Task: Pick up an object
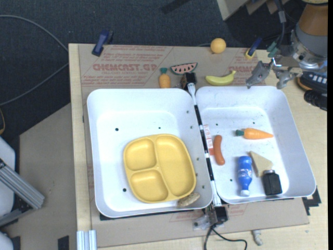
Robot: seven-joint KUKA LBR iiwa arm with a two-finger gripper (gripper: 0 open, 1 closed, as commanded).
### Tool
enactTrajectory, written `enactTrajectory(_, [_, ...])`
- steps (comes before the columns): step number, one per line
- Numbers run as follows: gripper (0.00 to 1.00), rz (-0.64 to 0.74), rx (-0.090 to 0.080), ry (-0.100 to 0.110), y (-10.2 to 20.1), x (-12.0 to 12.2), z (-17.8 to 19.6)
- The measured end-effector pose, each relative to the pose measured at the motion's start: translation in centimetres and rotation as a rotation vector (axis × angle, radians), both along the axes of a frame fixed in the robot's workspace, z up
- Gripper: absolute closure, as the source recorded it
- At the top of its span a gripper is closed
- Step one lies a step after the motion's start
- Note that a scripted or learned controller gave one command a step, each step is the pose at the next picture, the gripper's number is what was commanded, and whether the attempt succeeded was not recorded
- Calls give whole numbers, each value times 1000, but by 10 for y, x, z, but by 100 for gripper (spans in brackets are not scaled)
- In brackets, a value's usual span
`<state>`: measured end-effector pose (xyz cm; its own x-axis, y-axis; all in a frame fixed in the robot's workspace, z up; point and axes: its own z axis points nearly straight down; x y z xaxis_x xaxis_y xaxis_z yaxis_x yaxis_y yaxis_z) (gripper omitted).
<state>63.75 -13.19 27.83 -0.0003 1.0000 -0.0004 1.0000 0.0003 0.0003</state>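
Five loose items in the right bin [291, 120], nothing lifted.
End effector [268, 75] hangs open, unladen, above that bin's far rim; carrot [255, 134] lies nearest, likely easiest target, well apart from sausage [219, 149].

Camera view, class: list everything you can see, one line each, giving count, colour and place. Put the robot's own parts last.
Bins: 2, white, side by side on the bench.
Tray: 1, yellow, three compartments, left bin.
Brown lump: 1, tan, left bin's front edge, beside the tray.
Carrot: 1, orange, right bin.
Sausage: 1, red-orange, right bin, left side.
Bottle: 1, blue, right bin, front.
Wedge: 1, tan, right of the bottle.
Black block: 1, black, right bin, front.
Banana: 1, yellow, behind the bins.
Watermelon slice: 1, red and green, behind the bins.
Ball: 1, orange, bench's back edge.
Gripper: 1, grey, above the right bin's back rim.
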Motion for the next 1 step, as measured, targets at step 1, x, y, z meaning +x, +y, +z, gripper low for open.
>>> enactTrajectory(1, [0, -1, 0, 1, -33, -50, -117])
